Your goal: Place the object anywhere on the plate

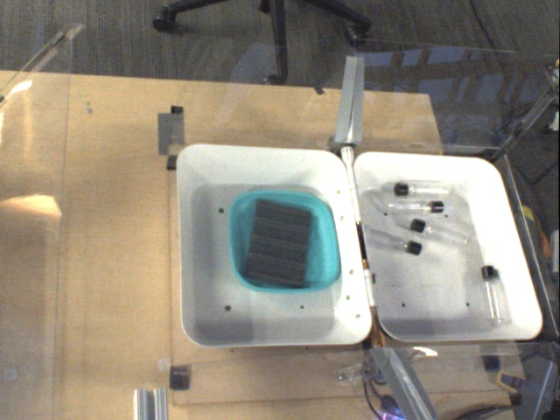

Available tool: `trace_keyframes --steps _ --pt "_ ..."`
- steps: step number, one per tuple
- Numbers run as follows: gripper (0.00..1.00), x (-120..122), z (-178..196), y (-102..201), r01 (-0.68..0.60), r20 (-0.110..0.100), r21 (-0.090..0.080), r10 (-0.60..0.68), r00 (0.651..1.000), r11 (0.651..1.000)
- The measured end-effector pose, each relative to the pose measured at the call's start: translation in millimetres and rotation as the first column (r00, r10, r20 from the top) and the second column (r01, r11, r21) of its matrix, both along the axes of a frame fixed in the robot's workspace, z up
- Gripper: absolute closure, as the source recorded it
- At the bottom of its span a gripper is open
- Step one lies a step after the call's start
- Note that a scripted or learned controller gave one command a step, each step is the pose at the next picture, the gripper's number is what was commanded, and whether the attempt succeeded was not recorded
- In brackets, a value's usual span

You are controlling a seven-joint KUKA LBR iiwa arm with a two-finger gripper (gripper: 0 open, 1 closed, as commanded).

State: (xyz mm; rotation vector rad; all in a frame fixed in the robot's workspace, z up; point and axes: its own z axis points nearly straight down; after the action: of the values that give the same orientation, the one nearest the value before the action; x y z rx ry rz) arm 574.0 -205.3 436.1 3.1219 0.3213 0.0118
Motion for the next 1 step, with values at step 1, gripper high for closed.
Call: trace_keyframes --steps 1 --pt "0.00 15.9 -0.3 0.9 -0.004 0.000 -0.001 0.004 1.000 1.000"
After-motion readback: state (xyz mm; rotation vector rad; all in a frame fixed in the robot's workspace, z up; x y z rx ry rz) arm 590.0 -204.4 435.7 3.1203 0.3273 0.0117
